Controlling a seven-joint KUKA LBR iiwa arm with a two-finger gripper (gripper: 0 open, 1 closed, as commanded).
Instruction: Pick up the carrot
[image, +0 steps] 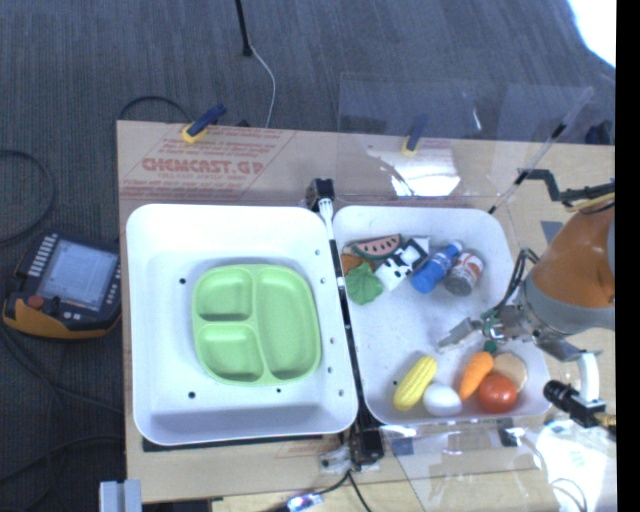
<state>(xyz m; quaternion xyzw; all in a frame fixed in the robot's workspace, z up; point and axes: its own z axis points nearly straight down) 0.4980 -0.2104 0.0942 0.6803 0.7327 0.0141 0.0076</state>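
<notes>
A brown bench bears two white bins, left bin and right bin, side by side

Below the pincer: orange carrot, red tomato, yellow corn (white egg alongside).

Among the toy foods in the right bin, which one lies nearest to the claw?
The carrot: its top lies just below the claw. The tomato, egg and corn lie farther off.
</notes>
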